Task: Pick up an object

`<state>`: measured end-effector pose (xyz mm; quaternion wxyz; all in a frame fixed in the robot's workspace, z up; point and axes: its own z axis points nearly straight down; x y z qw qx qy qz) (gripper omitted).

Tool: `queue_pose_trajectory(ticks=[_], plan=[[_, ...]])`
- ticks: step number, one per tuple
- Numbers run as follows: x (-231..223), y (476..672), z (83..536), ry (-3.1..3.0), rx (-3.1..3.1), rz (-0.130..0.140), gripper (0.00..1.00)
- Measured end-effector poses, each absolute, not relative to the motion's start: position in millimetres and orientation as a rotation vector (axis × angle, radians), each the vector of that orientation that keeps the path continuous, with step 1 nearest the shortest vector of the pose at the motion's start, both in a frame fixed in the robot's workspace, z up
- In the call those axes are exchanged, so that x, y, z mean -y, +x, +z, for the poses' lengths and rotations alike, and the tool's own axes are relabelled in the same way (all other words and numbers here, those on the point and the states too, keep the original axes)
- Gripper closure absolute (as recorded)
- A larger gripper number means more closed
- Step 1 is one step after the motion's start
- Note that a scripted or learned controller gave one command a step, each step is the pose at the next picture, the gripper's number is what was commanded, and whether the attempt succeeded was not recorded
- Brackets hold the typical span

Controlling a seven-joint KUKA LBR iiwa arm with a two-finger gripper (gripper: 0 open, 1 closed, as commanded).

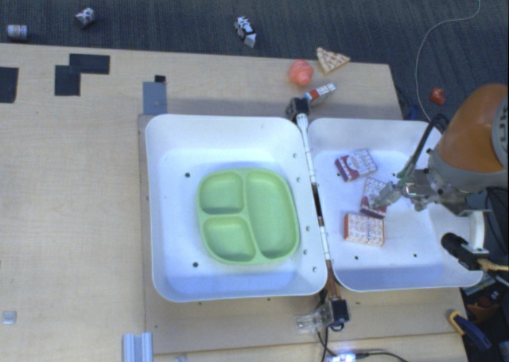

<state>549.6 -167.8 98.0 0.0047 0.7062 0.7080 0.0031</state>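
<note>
Here's your arm reaching in from the right, grey with its orange band, and the hand (395, 191) is down low inside the right-hand shallow white bin (413, 265). You can't tell from this angle whether it is wide or narrow; its tip sits right at a small red-and-white printed packet (374, 194), touching or very nearly so, and nothing is clearly gripped.

Two more packets of the same kind lie in that bin: one (355, 165) up toward the far side, and a flatter orange-red one (363, 228) just below the middle packet.

Look left and you've got the other white bin (171, 193), carrying a pale green plastic tray (247, 216) with three compartments, sitting near its centre.

On the light wooden worktop (71, 209) beyond the bins, a small orange ball (301, 72) rests beside a wedge-shaped toy pizza slice (332, 60).
</note>
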Motion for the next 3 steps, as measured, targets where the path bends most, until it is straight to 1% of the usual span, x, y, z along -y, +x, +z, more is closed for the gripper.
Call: queue_pose_trajectory(ticks=[1, 2, 3], plan=[[166, 551.3, 109, 2.209, -2.218, 0.016, 1.00], [206, 598.9, 87, 2.211, -2.221, 0.006, 1.00], [206, 552.9, 228, 2.215, -2.219, 0.005, 1.00]])
